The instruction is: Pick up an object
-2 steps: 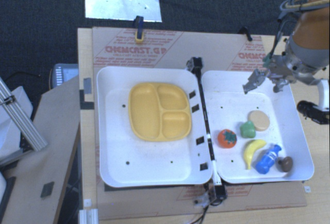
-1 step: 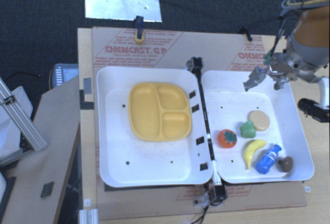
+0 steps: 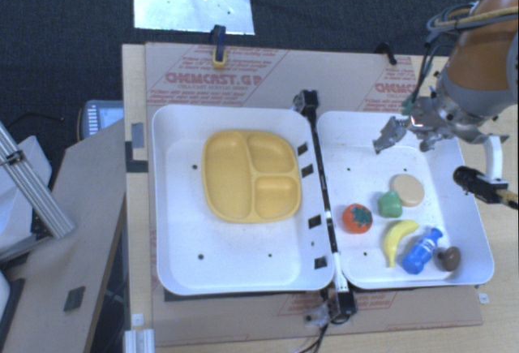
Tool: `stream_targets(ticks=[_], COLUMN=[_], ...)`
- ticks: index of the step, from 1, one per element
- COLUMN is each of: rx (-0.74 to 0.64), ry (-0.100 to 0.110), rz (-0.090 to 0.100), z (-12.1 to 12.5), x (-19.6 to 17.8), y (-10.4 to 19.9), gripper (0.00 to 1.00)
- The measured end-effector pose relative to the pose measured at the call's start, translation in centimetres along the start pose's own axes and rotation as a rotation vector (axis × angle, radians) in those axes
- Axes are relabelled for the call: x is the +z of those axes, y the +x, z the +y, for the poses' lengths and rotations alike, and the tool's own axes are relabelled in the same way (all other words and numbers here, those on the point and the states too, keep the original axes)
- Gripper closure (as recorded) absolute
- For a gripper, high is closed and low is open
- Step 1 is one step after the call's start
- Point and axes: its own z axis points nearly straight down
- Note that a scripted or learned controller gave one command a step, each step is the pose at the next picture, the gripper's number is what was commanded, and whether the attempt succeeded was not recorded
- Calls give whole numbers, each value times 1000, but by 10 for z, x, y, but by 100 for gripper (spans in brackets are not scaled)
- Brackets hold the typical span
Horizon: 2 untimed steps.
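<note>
The right bin holds several small things near its front right. They are a red tomato, a green piece, a beige round piece, a yellow banana, a blue bottle and a brown lump. My gripper hangs over the back of this bin, a little behind the beige piece. Its fingers are spread open with nothing between them.
The left bin holds a yellow divided plate in its middle. A black ridge with clips separates the two bins. Bare white floor lies in the right bin's back left part.
</note>
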Motion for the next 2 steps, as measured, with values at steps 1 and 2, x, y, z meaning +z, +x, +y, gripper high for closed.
stream_targets(ticks=[1, 2], rx=[1, -3], ry=[1, 2], rz=[0, 1], z=[1, 6], x=[62, 115], y=[-3, 7], gripper=[0, 0])
